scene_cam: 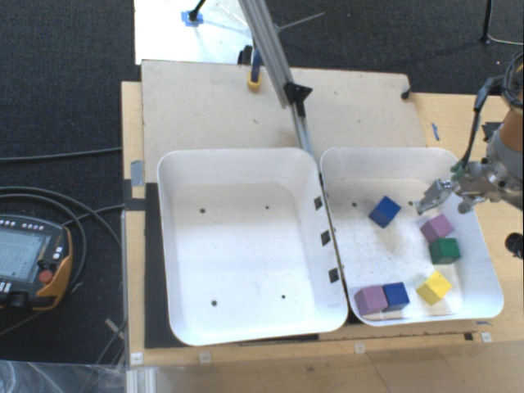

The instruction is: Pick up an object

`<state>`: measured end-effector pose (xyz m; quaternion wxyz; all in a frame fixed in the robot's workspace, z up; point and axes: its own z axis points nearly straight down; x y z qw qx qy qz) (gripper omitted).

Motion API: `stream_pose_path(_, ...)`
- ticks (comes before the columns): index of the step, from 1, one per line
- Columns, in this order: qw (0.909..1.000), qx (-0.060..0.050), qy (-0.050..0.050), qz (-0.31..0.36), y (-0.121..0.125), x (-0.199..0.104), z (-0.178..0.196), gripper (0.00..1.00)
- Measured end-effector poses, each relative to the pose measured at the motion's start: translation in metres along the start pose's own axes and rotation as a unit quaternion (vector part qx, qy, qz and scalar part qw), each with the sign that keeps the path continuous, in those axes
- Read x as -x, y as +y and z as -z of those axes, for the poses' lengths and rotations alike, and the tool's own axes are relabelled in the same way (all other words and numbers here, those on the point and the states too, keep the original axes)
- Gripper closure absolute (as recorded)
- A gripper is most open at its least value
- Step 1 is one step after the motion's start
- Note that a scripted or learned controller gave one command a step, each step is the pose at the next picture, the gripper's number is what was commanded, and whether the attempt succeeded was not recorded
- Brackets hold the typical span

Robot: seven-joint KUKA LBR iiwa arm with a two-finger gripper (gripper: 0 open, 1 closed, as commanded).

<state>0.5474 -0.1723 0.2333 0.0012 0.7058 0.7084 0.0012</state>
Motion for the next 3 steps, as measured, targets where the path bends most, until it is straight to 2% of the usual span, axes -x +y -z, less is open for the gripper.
stream_pose_path(1,1.0,-0.004,0.001,0.002,0.044,-0.024,-0.124,0.0)
stream_pose_path(2,1.0,-0.001,0.0,0.002,0.06,-0.056,-0.143,0.0)
stream_pose_path(3,1.0,0.001,0.0,0.003,0.061,-0.054,-0.131,1.0)
